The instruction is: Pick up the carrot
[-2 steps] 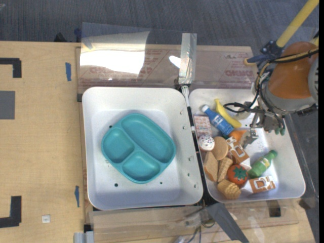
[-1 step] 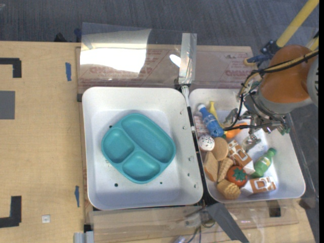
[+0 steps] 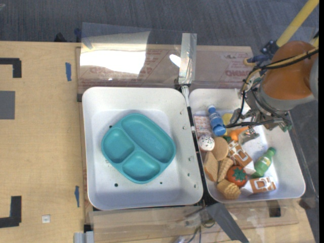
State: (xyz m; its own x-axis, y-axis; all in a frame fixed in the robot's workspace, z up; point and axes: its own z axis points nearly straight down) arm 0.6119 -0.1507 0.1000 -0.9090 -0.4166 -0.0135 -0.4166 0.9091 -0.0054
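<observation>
The carrot point(image 3: 234, 134) shows as a small orange piece in the upper middle of the right bin point(image 3: 296, 172), partly hidden among other toy foods. My gripper point(image 3: 249, 131) hangs low over the bin, just to the right of the carrot and very close to it. The grey wrist and the orange band point(image 3: 287, 77) above it cover the bin's upper right corner. Whether the gripper touches the carrot is hidden by the wrist and cables.
A blue bottle point(image 3: 216, 121), speckled white ball point(image 3: 206, 143), cone point(image 3: 223, 168), red-orange fruit point(image 3: 236, 175), green bottle point(image 3: 265, 160) and small cartons point(image 3: 260, 185) crowd the right bin. A teal divided plate point(image 3: 138, 147) lies in the left bin point(image 3: 96, 110).
</observation>
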